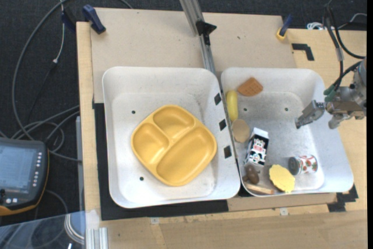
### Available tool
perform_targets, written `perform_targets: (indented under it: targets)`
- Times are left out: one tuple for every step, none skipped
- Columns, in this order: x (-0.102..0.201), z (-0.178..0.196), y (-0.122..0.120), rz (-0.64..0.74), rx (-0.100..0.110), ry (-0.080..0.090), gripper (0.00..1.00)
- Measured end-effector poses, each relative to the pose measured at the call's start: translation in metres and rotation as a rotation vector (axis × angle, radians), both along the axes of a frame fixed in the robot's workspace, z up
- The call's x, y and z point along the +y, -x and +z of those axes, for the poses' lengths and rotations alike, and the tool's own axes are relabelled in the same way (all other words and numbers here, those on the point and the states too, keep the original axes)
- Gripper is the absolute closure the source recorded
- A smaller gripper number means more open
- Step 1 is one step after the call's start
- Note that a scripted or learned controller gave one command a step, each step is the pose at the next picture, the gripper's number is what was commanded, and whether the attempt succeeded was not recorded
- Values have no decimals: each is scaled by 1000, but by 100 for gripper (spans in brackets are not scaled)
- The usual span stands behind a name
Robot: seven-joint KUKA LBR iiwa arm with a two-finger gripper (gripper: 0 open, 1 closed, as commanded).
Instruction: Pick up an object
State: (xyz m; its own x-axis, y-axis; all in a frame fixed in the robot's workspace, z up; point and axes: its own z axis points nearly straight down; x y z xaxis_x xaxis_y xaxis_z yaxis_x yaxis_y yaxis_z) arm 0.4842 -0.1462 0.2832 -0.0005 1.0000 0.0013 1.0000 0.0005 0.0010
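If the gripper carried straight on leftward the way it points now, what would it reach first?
Probably bare floor of the right white bin. The gripper points left, and further along that line lies the round tan disc beside the yellow banana; height is unclear.

Bench: flat tan board, bare along its 12 o'clock portion. Two shallow white bins rest directly on it, side by side and touching along their inner walls. Left bin occupies the centre toward 9 o'clock; right bin sits toward 3 o'clock. Blue clamp fixed at the 10 o'clock corner; a second clamp, blue and yellow, at the 1 o'clock edge. Black corner marks lie on the board near 2 o'clock.
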Motion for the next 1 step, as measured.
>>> perform_targets:
  targets:
    - [-13, 159, -64, 3, -11, 5, 0]
